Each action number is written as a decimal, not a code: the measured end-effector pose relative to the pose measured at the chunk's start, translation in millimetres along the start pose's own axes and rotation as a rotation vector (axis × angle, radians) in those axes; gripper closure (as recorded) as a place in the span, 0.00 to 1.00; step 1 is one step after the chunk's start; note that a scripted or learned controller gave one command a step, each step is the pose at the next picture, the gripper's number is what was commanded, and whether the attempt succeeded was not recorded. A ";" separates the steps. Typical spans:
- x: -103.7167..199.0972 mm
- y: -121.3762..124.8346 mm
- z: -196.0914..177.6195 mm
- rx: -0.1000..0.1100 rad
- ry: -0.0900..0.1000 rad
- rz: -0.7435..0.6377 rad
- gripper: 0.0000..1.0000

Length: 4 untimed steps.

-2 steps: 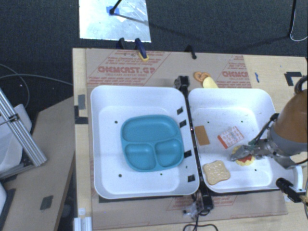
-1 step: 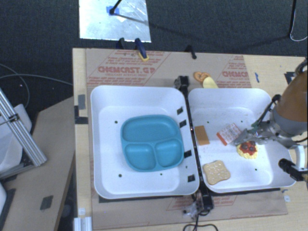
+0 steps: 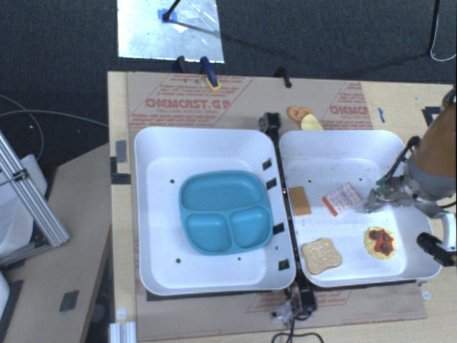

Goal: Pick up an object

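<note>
Packet beside blurred jaws

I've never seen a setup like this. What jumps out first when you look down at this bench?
The bright blue divided plate grabs the eye, sitting alone in the left white bin. In the right bin lie small toy foods: a brown cracker, a red-and-white packet, a slice of toast and a little pizza. The grey arm's pincer reaches in from the right, beside the packet.
</note>
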<state>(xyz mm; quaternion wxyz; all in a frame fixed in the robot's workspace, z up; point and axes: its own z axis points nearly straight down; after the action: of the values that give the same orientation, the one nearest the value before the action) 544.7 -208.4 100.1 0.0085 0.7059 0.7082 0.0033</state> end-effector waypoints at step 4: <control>227.9 -57.5 -86.1 0.019 0.010 -0.005 1.00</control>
<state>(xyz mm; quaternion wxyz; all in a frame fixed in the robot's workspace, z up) 485.0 20.0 183.5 -0.0019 0.7041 0.7101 0.0000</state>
